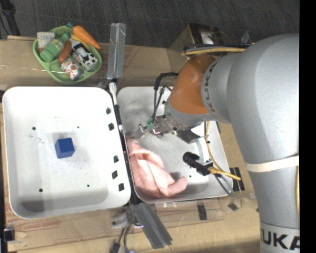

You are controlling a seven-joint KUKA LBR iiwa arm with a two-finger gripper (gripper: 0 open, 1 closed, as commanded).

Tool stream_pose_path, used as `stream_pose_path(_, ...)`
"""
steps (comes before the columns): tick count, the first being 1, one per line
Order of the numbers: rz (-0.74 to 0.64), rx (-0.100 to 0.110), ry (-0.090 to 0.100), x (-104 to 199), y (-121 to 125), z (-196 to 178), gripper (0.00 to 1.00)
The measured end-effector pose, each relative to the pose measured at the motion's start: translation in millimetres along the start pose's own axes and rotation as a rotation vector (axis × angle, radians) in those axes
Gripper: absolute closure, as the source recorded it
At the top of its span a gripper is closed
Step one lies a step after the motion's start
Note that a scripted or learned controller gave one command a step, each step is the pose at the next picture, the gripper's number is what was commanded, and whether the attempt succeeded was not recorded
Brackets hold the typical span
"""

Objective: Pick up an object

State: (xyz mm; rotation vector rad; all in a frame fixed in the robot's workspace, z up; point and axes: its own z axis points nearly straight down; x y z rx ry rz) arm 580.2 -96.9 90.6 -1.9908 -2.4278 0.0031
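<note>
A blue cube point(65, 147) sits alone in the left bin point(21, 115), near its middle. A crumpled pink cloth point(150, 172) lies in the right bin point(131, 101), against its left wall and front edge. My gripper point(146, 128) hangs low over the right bin, just above the cloth's upper end and close to the wall between the bins. The grey arm with its orange band point(192, 91) covers most of the right bin's far right side.
A green bowl point(67, 54) full of toy food, a carrot among them, stands on the bench beyond the left bin. A grey bar point(116, 46) with black clips runs along the divider between the bins.
</note>
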Motion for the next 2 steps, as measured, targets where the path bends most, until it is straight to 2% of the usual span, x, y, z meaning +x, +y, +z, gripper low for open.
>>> stream_pose_path(1,-0.01,-0.001,0.0,14.7,-73.7,0.2,0.0)
stream_pose_path(2,-0.022,-0.002,-0.001,-40.8,-17.4,-38.7,0.0)
